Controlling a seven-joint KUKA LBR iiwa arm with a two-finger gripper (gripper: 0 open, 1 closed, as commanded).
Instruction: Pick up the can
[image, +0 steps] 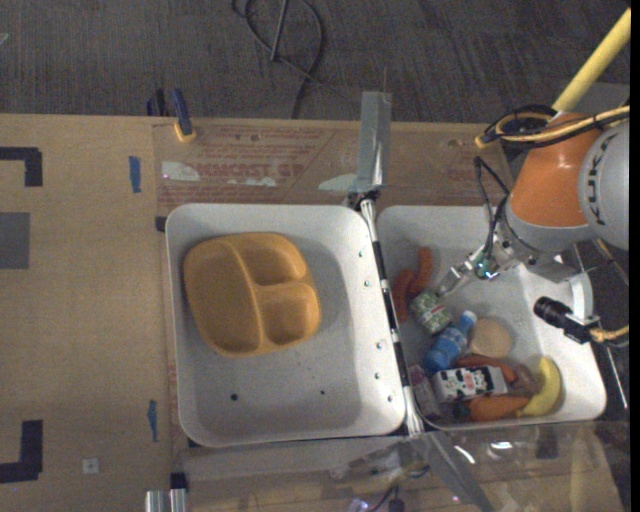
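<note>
The can (432, 311), small with a green and white label, lies on its side in the right bin (585, 345), near that bin's left wall. My gripper (452, 281) hangs just above and to the right of it, reaching down-left from the grey arm with its orange band (553, 178). The tip is close to the can's upper end; whether they touch is unclear. Nothing shows as held.
Around the can lie red-orange sausage shapes (412, 277), a blue bottle (449, 346), a beige round piece (491, 338), a small carton (470, 381), a carrot (497, 407) and a banana (546, 388). The left bin (300, 400) holds an orange divided plate (250, 292).
</note>
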